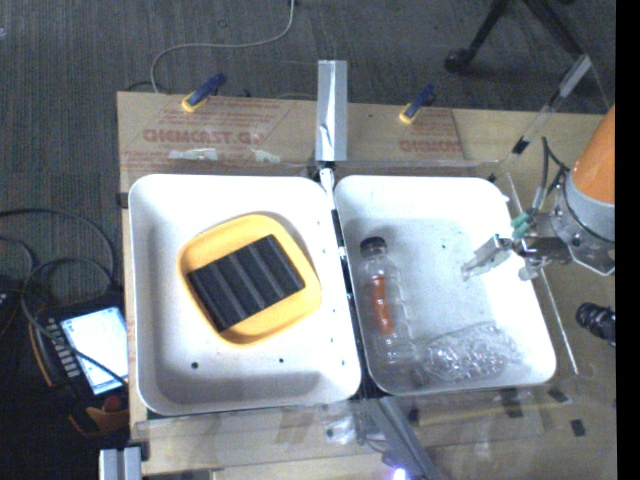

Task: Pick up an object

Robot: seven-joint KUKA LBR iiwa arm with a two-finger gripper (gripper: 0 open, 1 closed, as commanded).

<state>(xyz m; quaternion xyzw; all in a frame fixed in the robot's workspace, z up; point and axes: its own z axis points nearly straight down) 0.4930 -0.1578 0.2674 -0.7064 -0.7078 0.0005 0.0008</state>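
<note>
two white bins sit side by side on the bench. the left bin [150, 298] carries the largest item, a yellow tray-like object with a dark ribbed insert [250, 278], lying flat near its middle. the right bin [440, 203] carries a clear plastic bottle [380, 303] with a dark cap and orange contents, lying along the bin's left wall, cap toward the far side. just beside the bottle's base, near the front wall, lies a crumpled clear plastic piece [465, 353].

the arm enters at the right edge, and the gripper [492, 255] hangs over the right part of the right bin, apart from all three items.

judgement: the step in hand is the approach; nothing is picked yet. the bottle is the nearest firm candidate. a good attempt would centre over the bottle's body, turn the fingers across its narrow width, and descend clear of the bin wall. the crumpled plastic looks likely to slip or collapse.

claw: whether it is spread or pressed together cannot be told at this size. nothing is seen between its fingers, and it touches nothing visible.
</note>
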